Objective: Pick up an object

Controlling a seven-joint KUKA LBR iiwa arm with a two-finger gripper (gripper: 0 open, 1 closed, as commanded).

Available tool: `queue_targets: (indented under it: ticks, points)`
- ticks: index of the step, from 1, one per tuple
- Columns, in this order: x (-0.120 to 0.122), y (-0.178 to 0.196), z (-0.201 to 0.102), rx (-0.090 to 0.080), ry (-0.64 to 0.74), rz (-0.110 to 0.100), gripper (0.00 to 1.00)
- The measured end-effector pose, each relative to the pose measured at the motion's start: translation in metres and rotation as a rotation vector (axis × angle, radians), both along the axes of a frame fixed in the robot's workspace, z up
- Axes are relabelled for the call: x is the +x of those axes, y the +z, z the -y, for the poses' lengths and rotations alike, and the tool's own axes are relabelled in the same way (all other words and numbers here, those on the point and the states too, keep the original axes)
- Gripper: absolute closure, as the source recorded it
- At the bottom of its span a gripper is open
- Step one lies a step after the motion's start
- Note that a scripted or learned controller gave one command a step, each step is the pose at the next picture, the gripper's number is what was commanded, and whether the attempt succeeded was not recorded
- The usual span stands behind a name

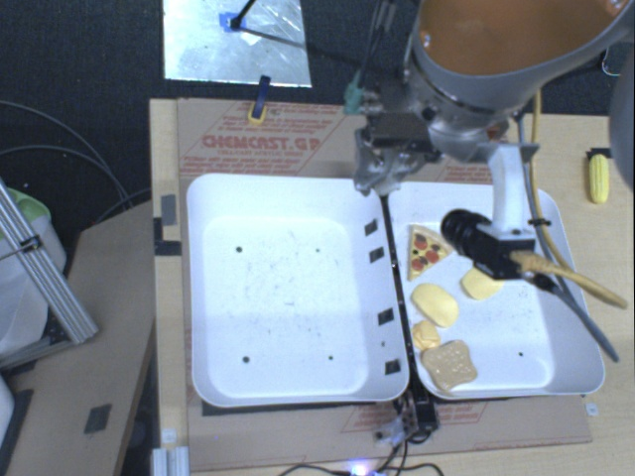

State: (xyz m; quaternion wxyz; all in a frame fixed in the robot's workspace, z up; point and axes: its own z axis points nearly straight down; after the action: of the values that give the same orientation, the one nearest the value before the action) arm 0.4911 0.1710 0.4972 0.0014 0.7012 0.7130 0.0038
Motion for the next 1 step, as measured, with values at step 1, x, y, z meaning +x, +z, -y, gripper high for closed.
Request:
queue_targets:
  ticks: [1]
  points:
    - [0.0005,0.0108,-0.0002,0.001,0.005,0.002,1.0]
